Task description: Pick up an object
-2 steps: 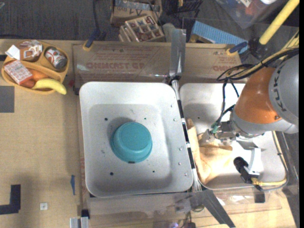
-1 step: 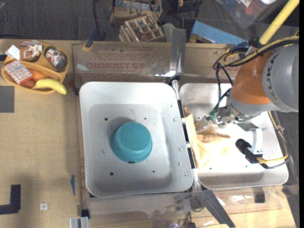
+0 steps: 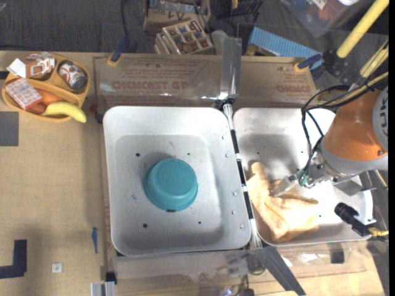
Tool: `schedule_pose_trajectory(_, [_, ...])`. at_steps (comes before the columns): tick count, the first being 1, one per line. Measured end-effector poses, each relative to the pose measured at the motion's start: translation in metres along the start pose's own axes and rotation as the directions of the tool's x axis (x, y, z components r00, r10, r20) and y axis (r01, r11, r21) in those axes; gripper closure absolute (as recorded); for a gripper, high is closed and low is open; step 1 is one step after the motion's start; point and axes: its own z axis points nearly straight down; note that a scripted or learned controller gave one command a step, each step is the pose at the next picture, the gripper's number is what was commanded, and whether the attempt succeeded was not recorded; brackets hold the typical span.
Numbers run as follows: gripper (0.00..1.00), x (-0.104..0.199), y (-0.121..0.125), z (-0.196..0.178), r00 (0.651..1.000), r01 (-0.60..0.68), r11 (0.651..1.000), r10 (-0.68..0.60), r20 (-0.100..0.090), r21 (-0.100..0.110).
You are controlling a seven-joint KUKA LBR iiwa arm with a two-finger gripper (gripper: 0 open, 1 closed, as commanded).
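Cloth: a crumpled tan cloth (image 3: 278,209) lies in the right bin (image 3: 271,131), filling that bin's 7 o'clock corner and running along its left wall.
Bowl: a teal bowl (image 3: 172,184) sits upside down in the left bin (image 3: 120,134), a little toward 7 o'clock from that bin's middle, apart from every wall.
Bins: two shallow white bins stand side by side on the surface (image 3: 49,190), their inner rims touching.
Arm: the grey arm with its orange band (image 3: 357,137) comes in from 3 o'clock and slants down over the right bin.
Jaws: the jaws (image 3: 289,185) reach toward 9 o'clock and lie right at the upper edge of the cloth; whether they are released or clenched I cannot tell, and whether any cloth is caught in them I cannot tell either.
Tray: a yellow tray (image 3: 12,94) with toy food, a banana (image 3: 66,111) at its edge, rests on the surface at 10 o'clock, well apart from the bins.
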Motion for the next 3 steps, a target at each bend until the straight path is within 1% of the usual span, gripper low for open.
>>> schedule_pose_trajectory(1, [1.00,-0.0035,0.0002,-0.0100,1.000,-0.008,1.000,0.008,0.002,-0.005])
schedule_pose_trajectory(2, [0.00,-0.0034,0.0004,-0.0100,1.000,-0.007,1.000,0.007,0.002,-0.005])
schedule_pose_trajectory(3, [1.00,-0.0067,-0.0005,-0.0186,1.000,-0.015,1.000,0.015,0.004,-0.007])
